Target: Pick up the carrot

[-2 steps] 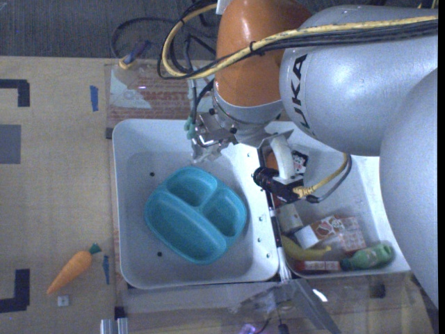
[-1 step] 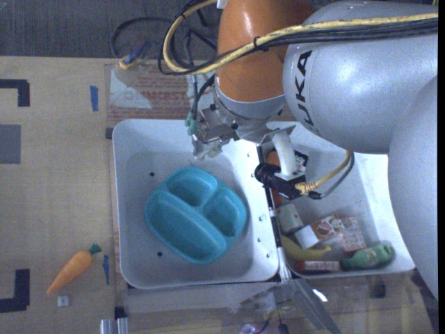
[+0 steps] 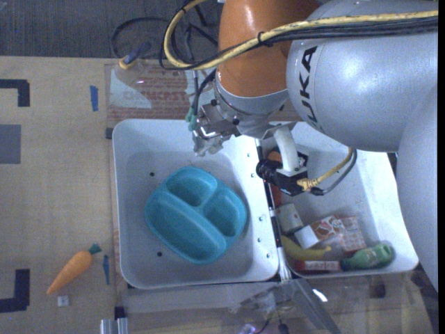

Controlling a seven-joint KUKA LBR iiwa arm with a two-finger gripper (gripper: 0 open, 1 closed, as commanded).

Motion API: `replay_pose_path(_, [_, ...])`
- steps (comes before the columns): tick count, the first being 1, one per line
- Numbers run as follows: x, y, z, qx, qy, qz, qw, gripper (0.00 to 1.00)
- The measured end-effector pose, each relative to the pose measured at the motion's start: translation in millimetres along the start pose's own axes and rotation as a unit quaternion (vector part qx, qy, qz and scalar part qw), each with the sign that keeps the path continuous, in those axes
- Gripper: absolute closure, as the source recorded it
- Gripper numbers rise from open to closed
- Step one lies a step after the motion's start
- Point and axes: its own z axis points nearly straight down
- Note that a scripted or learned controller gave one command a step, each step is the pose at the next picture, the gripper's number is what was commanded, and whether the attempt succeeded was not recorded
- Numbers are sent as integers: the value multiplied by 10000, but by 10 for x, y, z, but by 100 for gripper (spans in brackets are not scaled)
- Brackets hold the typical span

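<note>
In left bin [image 3: 132, 256], blue divided plate [image 3: 196, 214], carrot [image 3: 69, 271] outside

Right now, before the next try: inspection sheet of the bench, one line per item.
Surface: wooden bench with black and blue tape marks.
Job's things: carrot on the bench, outside the left bin, at its lower-left corner.
Clutter: blue divided plate in the left bin; banana, green bottle, packets in the right bin.
Grippers: claw over the left bin's upper edge, far from the carrot.
Cables: yellow cable along the arm.
Surroundings: dark floor above.
</note>
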Motion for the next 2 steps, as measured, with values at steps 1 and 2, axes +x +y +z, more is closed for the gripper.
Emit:
replay_pose_path(1, [3,12,-103,-15,-7,-11,10000,100])
replay_pose_path(2, [-252,-872,315,113,55,-325,9994,100])
